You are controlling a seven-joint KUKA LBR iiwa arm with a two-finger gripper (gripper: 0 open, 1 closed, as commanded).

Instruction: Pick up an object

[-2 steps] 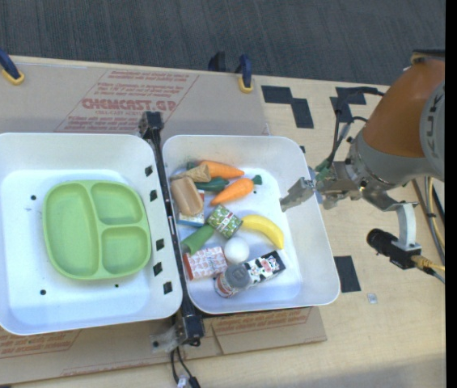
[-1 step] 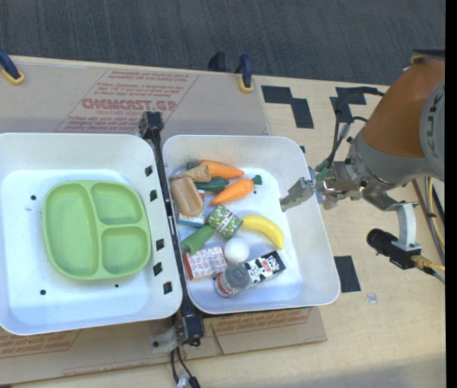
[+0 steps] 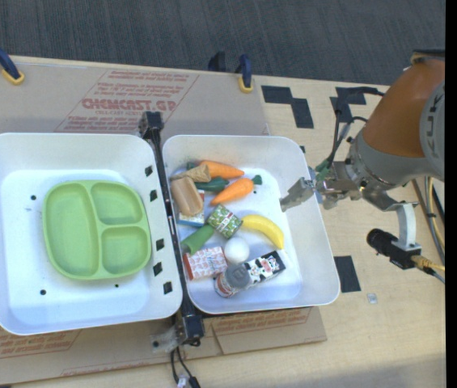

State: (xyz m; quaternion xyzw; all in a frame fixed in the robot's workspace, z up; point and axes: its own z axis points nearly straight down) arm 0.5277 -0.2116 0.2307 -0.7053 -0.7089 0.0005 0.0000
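- Gripper (image 3: 299, 192): at the right-hand wall of the right bin (image 3: 319, 253), above the rim, grey arm and orange band trailing off to the right. Whether the tool is spread or pressed together I cannot tell from this slant. Nothing is seen in its hold.
- Right bin, contents: all candidates for picking lie here, clustered toward its left and middle.
  - Two carrots, one (image 3: 222, 169) near the back, the other (image 3: 234, 191) just in front of it.
  - Bread-like brown piece (image 3: 186, 195) against the left wall.
  - Banana (image 3: 264, 229), nearest item to the gripper, yet apart from it.
  - White ball (image 3: 236, 251), just beside the banana's left end.
  - Green patterned packet (image 3: 224, 221) and a dark green piece (image 3: 197, 237) beside it.
  - Red-and-white packet (image 3: 205, 263), a small can (image 3: 231, 280) and a black-and-white carton (image 3: 265, 267) at the front.
- Left bin (image 3: 2, 217): bears a green divided plate (image 3: 96, 229), well apart from the gripper.
- Progress, by my judgement: early. No object lifted or touched; the objects all rest on the bin floor. Left to do: move over one item, descend, close on it, raise it.
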